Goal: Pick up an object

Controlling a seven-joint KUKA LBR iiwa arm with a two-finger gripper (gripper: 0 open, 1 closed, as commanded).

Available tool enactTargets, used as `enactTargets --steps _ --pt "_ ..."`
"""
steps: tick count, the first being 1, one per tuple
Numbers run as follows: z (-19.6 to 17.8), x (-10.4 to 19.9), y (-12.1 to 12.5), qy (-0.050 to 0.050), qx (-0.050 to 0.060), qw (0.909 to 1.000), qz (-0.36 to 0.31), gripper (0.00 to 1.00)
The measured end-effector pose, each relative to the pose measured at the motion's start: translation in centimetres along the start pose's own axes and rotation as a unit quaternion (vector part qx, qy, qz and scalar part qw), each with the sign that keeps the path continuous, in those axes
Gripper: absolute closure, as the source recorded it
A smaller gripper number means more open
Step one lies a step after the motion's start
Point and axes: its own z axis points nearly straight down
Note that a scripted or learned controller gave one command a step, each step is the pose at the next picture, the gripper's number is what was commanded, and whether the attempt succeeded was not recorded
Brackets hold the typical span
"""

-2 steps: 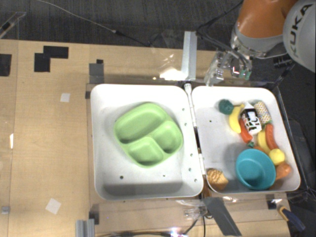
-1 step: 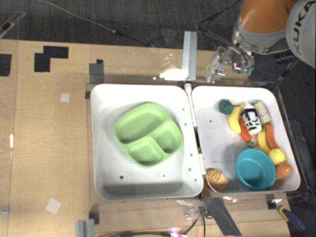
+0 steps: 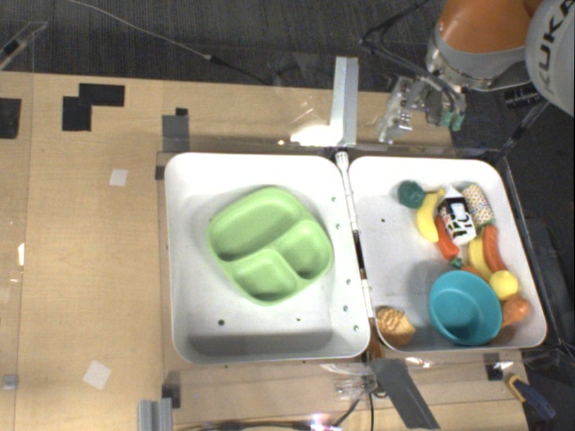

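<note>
My gripper [image 3: 422, 108] hangs above the far edge of the right bin [image 3: 386, 241], at the top right of the camera view, with nothing between its fingers; the fingers look spread apart. Inside the right bin lie a teal bowl [image 3: 464, 306], a dark teal ball [image 3: 411, 192], a yellow banana-like piece [image 3: 426, 214], a black-and-white packet [image 3: 457, 220], an orange carrot-like piece [image 3: 491, 245], a yellow lemon [image 3: 504, 284] and a brown bread-like lump [image 3: 394, 324]. All lie well below and in front of the gripper.
The left bin [image 3: 189, 321] holds a green divided plate [image 3: 269, 242]. A metal post [image 3: 345, 97] stands behind the seam between the bins, left of the gripper. Wooden bench [image 3: 81, 241] stretches to the left.
</note>
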Motion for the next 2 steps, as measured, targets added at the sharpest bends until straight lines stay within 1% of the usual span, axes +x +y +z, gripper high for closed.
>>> enactTargets --steps 1,2 --pt "8.4 4.9 -5.4 0.033 0.006 0.9993 -0.019 1.00" --pt "4.6 2.1 1.0 0.028 0.005 0.9996 0.006 1.00"
